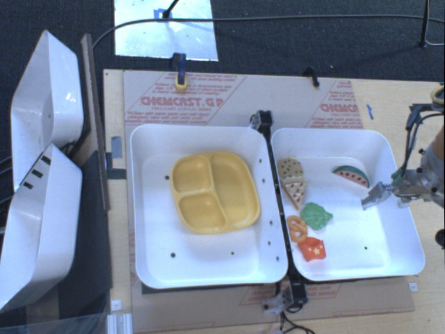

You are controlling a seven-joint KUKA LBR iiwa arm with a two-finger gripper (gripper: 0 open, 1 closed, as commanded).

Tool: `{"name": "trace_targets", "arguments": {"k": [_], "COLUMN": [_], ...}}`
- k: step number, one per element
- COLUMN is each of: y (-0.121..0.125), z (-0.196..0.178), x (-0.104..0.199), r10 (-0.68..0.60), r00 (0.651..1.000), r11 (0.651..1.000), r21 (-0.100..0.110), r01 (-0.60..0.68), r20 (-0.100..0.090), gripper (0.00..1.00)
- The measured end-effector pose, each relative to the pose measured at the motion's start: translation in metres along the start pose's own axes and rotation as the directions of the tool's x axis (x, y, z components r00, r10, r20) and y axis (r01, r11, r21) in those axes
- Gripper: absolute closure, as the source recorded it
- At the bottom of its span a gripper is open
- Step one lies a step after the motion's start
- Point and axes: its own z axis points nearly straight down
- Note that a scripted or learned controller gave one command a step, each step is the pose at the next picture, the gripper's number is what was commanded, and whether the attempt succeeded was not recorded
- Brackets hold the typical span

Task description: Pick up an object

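Dark carpet, cardboard-topped bench, two white bins: the right bin [400,207] holds the candidates, with a watermelon slice [350,175] near its far right, a green piece [316,216], a pretzel [297,227] and a red piece [312,248] nearer the divider. The gripper [379,195] sits low over the bin's right side, just beside the watermelon (likely the easiest target), so it should centre over it before descending. Fingers: cannot tell how far apart; nothing seen between them.

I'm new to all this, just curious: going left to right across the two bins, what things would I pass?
Yellow tray → pretzel → green piece → watermelon slice → gripper
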Motion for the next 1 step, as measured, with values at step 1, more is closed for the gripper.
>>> {"name": "trace_targets", "arguments": {"k": [1], "y": [0.0087], "z": [-0.0801], "x": [0.0569], "r10": [-0.005], "r00": [1.0], "r11": [1.0], "r21": [-0.007], "r01": [0.005], "r20": [0.0], "gripper": [0.0]}}
